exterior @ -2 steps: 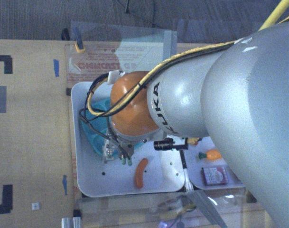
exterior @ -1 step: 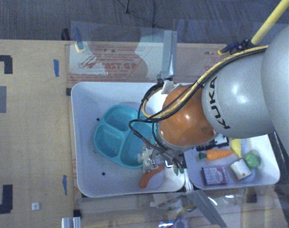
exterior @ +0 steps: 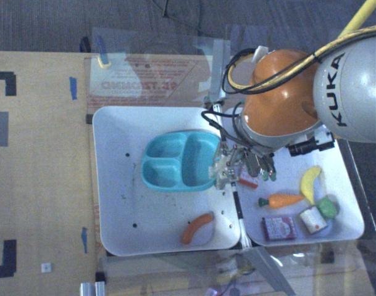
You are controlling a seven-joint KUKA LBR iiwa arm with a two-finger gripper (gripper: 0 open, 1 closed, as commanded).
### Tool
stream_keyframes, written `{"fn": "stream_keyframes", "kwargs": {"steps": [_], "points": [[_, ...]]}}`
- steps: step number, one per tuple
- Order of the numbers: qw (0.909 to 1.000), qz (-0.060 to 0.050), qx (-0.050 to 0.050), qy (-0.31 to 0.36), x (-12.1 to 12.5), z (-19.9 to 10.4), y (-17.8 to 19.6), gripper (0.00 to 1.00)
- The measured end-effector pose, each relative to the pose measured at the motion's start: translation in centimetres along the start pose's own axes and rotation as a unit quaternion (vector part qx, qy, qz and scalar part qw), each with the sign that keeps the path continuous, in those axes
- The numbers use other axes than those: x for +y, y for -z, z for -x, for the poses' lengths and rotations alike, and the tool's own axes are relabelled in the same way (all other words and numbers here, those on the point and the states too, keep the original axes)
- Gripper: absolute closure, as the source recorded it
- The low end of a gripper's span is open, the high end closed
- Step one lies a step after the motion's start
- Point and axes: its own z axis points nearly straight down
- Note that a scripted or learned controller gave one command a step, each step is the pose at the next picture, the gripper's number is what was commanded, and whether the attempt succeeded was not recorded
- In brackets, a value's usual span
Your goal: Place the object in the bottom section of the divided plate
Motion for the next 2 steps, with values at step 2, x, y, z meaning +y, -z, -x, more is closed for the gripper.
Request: {"fn": "stream_keyframes", "kwargs": {"steps": [2], "points": [[0.9561, -0.002, -0.001, 0.293, 12.5, 5.0, 4.4, 1.0]]}}
